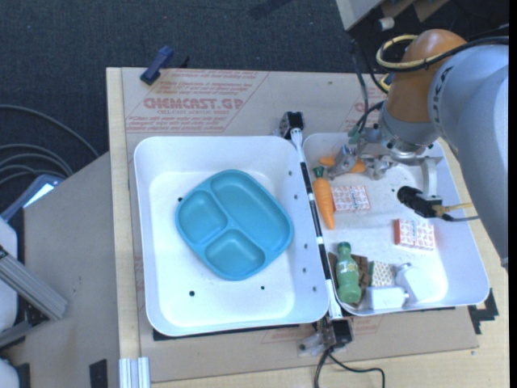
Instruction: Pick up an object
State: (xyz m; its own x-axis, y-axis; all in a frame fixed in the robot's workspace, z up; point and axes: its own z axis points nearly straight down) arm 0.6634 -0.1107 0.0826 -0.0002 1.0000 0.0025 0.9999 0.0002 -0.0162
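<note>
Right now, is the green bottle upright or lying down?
Lying down: the green bottle rests lengthwise on the right bin floor, along its left wall.

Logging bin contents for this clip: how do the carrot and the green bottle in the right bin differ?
The carrot is orange and tapered; the green bottle is green and rounded, with a cap end. The carrot lies toward the bin's far half, the bottle in its near corner beside a brown packet. Both lie flat along the divider between the bins.
</note>
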